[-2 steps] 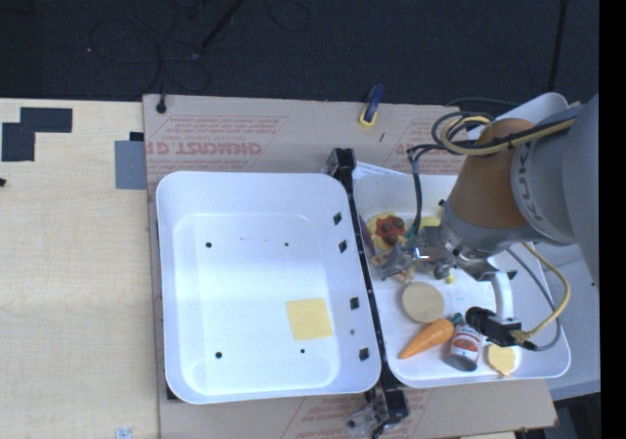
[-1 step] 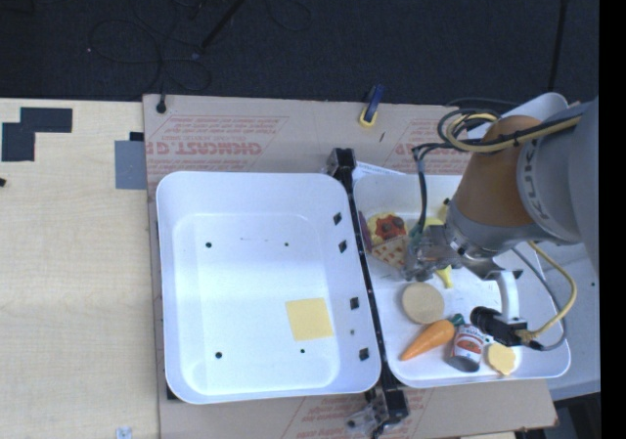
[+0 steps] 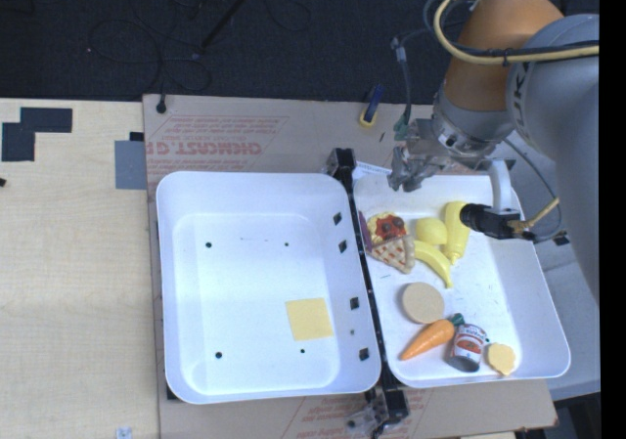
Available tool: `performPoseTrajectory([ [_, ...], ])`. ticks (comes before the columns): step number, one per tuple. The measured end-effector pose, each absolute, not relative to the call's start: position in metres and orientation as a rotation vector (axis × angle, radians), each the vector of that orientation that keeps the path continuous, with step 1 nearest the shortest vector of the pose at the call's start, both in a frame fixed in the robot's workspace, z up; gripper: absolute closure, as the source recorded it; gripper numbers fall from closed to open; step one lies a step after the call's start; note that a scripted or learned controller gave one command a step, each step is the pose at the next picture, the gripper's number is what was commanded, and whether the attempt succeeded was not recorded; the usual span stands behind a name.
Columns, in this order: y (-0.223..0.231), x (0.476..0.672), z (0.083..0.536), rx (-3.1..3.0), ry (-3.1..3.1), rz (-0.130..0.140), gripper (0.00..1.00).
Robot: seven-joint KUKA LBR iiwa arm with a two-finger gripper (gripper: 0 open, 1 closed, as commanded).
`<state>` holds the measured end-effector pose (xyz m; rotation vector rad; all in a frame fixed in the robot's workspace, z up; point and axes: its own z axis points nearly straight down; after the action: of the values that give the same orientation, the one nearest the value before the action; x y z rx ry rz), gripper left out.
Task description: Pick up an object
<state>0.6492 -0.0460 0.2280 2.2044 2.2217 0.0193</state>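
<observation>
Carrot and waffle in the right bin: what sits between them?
In the camera view, a round tan cookie lies between the carrot and the waffle.

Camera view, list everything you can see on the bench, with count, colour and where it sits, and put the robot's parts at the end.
bins: two, white, side by side on the bench
cheese slice: one, yellow, flat in the left bin, toward its near right part
waffle with red topping: one, tan and red, right bin, by the divider
bananas: a yellow bunch, middle of the right bin
round cracker: one, beige, right bin, below the bananas
carrot: one, orange, right bin, near front edge
jar: one, dark with a red label, right of the carrot
small yellow piece: one, right bin's front corner
arm: one, grey with an orange band, reaching in from the right
gripper: one, over the right bin's far edge
</observation>
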Motion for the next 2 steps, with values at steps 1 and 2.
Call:
performPoseTrajectory([
  [1, 0.015, 0.644, 0.534, 2.21, 2.219, 0.017, 1.0],
  [2, -0.026, 0.642, 0.346, 2.234, 2.228, -0.025, 1.0],
])
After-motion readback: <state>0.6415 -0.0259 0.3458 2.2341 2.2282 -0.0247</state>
